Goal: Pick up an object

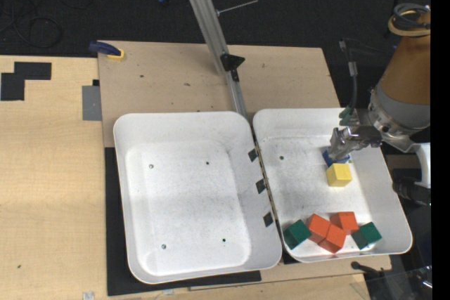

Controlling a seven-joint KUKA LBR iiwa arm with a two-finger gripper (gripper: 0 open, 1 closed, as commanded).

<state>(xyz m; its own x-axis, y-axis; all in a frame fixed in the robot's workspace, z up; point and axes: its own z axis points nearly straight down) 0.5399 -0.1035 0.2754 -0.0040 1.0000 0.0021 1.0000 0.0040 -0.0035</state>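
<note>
The yellow cube [339, 174] lies in the right bin [295, 130], toward its right side and about midway between the far and near walls. It looks like a small rigid block, probably light, with flat faces and crisp edges; a judgement only, but it should neither deform nor break, and the safest hold is across two opposite flat faces, squarely, so it does not twist out at a corner. The gripper [342, 144] hangs just beyond the cube's far edge, very close to it, with something small and blue [329, 155] showing beside the cube at the gripper's tip. Whether the jaws are spread or closed cannot be told from this slanting view, and nothing can be seen held between them. Nearer the camera, along the bin's near wall, sits a cluster of orange blocks [330, 230] flanked by two green blocks [296, 232], well apart from the gripper. The left bin [140, 144] lies alongside.
</note>
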